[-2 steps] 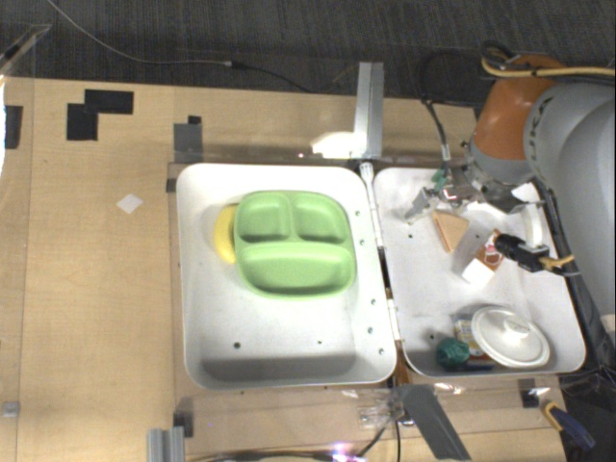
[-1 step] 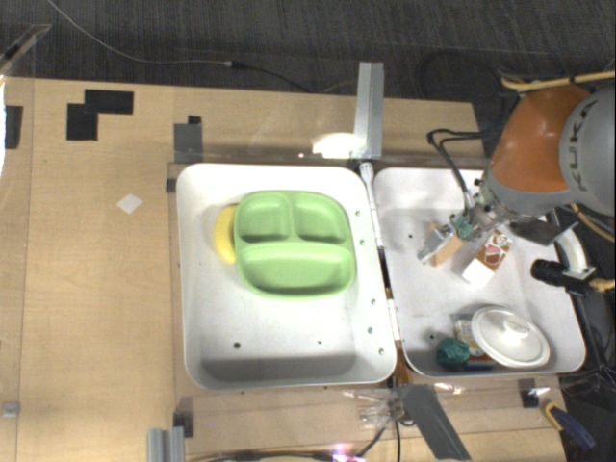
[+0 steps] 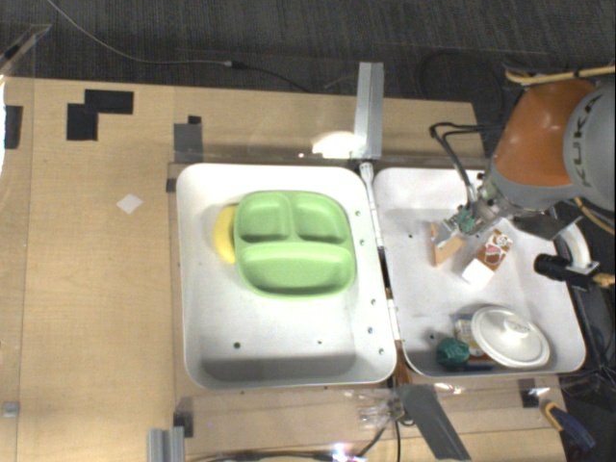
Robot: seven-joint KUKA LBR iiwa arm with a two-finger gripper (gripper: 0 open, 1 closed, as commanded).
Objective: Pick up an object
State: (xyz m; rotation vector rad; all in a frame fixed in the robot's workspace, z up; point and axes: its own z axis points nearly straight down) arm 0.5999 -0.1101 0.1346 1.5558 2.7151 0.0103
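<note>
So, from left to right:
Bench [image 3: 87, 258]: light wood, bearing two white bins side by side.
Left bin [image 3: 279, 354]: a green tray [image 3: 293, 241] with three sections lies in it, toward the back. Something yellow [image 3: 223, 235] peeks out from under the tray's left edge. It is too hidden to name.
Right bin [image 3: 414, 200]: a few small things lie here. A tan block [image 3: 446, 245] is just left of the hand. A small white and brown-red piece [image 3: 487, 255] sits just below the hand. Near the front are a white round lid [image 3: 510, 337] and a small dark green thing [image 3: 452, 353], close to each other.
Hand [image 3: 472, 221]: low in the right bin, right above the tan block and the white piece. I cannot tell what it is doing; it is too small and dark to make out.
Arm [image 3: 544, 142]: grey and orange, reaching in from the right.
Step now: I think the hand is going down to grab one of the small things under it. Nothing looks lifted yet.
Next move: it likely needs to close on one thing, maybe the tan block, and then go straight up. The pieces lie close together, so it may bump one away.
</note>
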